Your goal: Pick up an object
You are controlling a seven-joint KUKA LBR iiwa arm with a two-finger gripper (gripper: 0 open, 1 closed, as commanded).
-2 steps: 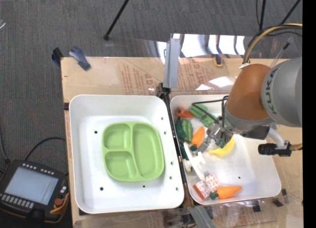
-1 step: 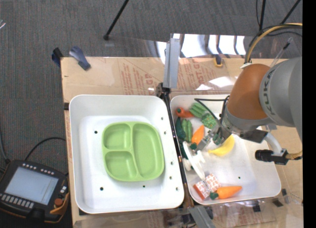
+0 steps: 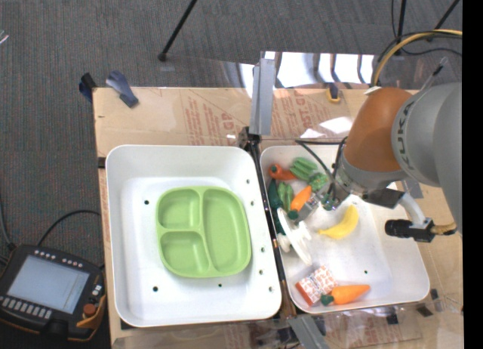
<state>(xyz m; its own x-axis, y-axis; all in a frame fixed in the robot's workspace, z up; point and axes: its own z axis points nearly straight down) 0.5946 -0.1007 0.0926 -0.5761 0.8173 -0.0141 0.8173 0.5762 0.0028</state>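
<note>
The grey arm [image 3: 434, 132] with its orange band [image 3: 377, 132] leans in from the right of the frame and reaches down over the right bin [image 3: 392, 276]. The gripper [image 3: 326, 198] sits low in the upper left part of that bin, right among a cluster of toy food. How it stands, open or closed, I cannot tell from here; the wrist hides it, and nothing can be seen held in it.

Just left of the gripper lies a small orange carrot-like piece [image 3: 301, 199], with green pieces [image 3: 306, 168] above it and another orange-and-green item [image 3: 281, 172] near the bin's top left corner. A dark green piece [image 3: 275, 196] runs along the left wall. Just right of and below the gripper lies a yellow banana [image 3: 342, 223], close to the gripper but whether they touch is unclear. A white item [image 3: 294, 238] lies lower left of the banana, by the left wall. Toward the bottom of the bin sit a red and white carton [image 3: 315, 285] and, just beside it, a larger carrot [image 3: 347, 293] with a green top.

The left bin [image 3: 128, 166] holds a light green divided plate [image 3: 204, 231] with three compartments, lying flat in the middle.

Both bins rest on a cardboard-covered bench [image 3: 173, 117]. A handheld control pendant [image 3: 49, 291] lies on the grey carpet at the lower left of the frame.
</note>
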